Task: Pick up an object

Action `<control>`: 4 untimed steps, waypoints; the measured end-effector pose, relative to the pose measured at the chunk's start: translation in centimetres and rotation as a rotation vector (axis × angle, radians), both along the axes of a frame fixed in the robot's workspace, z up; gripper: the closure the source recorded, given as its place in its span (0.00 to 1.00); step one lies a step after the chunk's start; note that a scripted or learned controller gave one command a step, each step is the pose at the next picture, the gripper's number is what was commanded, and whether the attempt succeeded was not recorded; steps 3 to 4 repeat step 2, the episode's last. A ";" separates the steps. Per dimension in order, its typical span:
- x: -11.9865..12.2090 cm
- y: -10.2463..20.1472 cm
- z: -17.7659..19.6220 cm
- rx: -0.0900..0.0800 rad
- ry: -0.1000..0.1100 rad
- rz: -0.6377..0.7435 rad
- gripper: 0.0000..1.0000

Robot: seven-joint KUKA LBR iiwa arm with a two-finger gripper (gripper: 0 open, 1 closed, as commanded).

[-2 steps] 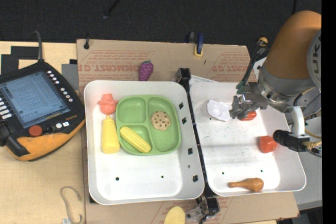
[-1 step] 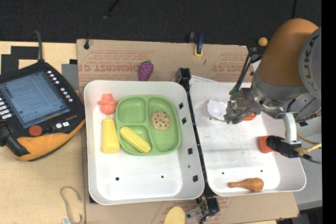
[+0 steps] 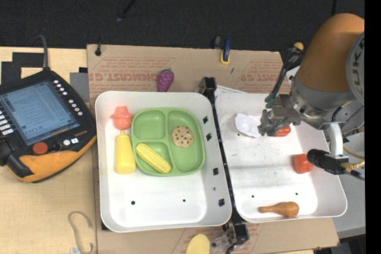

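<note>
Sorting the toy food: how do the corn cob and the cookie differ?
The corn cob is yellow, long and lies slantwise; the cookie is tan, round, flat and dark-speckled. The corn cob fills the lower-left compartment, the cookie the upper-right. Both sit in the green divided plate.

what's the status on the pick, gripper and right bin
Gripper low in right white bin, over a small red object; grasp unconfirmed. White crumpled piece touching alongside. Red block, tan drumstick toy lie apart.

Red obj (image 3: pixel 282 131) partly hidden under gripper (image 3: pixel 268 127) (grip unclear).
</note>
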State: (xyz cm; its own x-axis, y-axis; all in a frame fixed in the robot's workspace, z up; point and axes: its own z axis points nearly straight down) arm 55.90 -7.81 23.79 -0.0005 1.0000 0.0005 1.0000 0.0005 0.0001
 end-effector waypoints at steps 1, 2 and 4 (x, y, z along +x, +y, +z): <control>-0.3 0.7 -1.2 0.000 0.004 0.000 1.00; 0.1 0.2 -2.1 0.000 0.004 -0.001 1.00; 0.1 0.2 -2.1 0.000 0.004 -0.001 1.00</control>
